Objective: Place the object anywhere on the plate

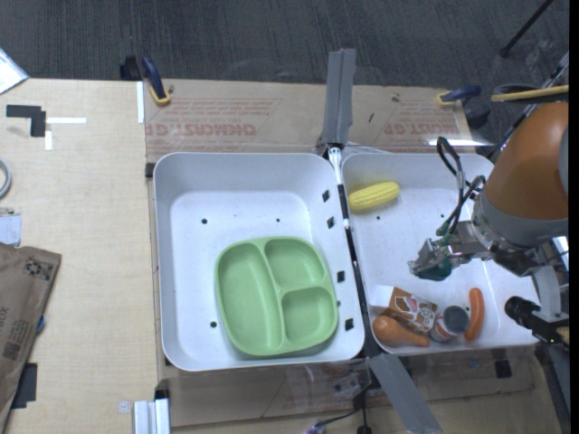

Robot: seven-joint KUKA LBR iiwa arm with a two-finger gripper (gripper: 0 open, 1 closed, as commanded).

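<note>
A green plate (271, 294) with three compartments lies in the left bin (181, 242). In the right bin (398, 242) a yellow corn cob (373, 196) rests near the far left corner. Along that bin's near edge lie an orange carrot-like piece (395, 331), a printed packet (414, 310), a small can (452, 320) and an orange-red sausage-like piece (476, 313). My gripper (434, 265) hangs over the middle of the right bin, above and just behind these near-edge items. Something small and dark green sits at its tip.
A grey divider post (339, 98) stands at the far end between the two bins. Blue clamps (156, 81) sit at the bench's far edge. A brown paper bag (23, 306) lies at the left. A black cable (452, 165) loops above the right bin.
</note>
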